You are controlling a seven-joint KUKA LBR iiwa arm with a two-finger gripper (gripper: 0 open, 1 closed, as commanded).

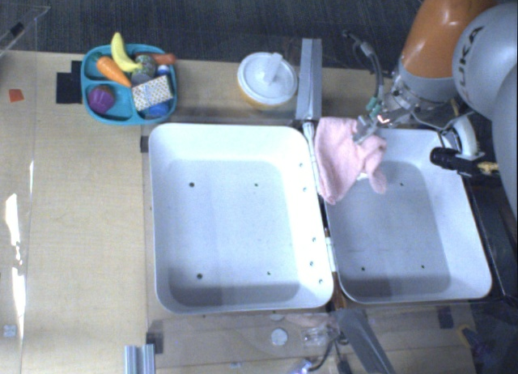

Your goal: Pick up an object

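A pink cloth (344, 163) hangs at the upper left corner of the right bin (421, 283), its top bunched up under my gripper (372, 120). The gripper comes in from the upper right and is shut on the cloth's upper edge. The cloth droops down over the divider between the two bins, and one flap points toward the right bin's floor. It casts a faint shadow on that floor. The fingertips are partly hidden by the fabric.
The left bin (235, 283) lies beside the right one. Behind the bins, a blue divided tray (91, 109) holds toy food, and a white lidded cup (267, 78) stands near a metal post (307, 81). The arm's grey and orange body (453, 32) fills the upper right.
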